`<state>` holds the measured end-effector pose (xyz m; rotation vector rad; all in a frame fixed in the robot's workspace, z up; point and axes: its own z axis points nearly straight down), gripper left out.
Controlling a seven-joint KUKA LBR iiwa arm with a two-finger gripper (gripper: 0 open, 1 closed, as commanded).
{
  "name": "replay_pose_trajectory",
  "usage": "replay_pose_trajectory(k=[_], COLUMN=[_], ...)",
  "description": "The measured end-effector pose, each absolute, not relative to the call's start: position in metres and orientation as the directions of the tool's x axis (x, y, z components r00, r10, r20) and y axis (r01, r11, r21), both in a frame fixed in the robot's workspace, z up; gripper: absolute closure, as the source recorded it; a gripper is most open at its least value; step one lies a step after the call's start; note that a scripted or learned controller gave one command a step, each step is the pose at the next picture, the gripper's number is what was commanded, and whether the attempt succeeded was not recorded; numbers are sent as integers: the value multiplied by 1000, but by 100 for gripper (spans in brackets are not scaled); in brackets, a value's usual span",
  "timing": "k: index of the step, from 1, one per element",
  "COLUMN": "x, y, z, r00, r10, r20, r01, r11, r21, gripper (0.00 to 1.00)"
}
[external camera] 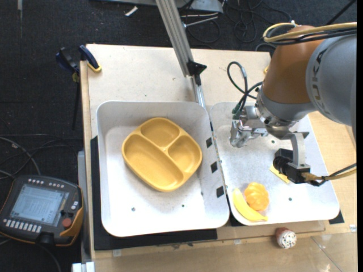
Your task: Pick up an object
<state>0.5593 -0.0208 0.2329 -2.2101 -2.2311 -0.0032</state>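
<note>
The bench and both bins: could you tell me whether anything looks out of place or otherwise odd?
One thing stands out: a small speckled ball lies outside the bins, on the bench just beyond the right bin's near rim. The yellow divided plate sits flat in the left bin.

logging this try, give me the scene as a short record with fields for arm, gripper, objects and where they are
arm: grey with orange band, reaching in from the right over the right bin
gripper: low above the right bin's upper left part, nothing seen between its fingers
left bin: holds a yellow divided plate, three compartments
right bin objects: orange lumpy object on a yellow banana-shaped piece, near the front edge
outside bins: small speckled ball on the bench front
</note>
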Motion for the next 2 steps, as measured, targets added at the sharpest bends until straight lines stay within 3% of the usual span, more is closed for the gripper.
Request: replay_pose_trajectory(k=[2], x=[594], y=[97], z=[230], r00=[-9], r10=[1000], r20=[1], r01=[1000], r11=[9], r21=[2], gripper=[100])
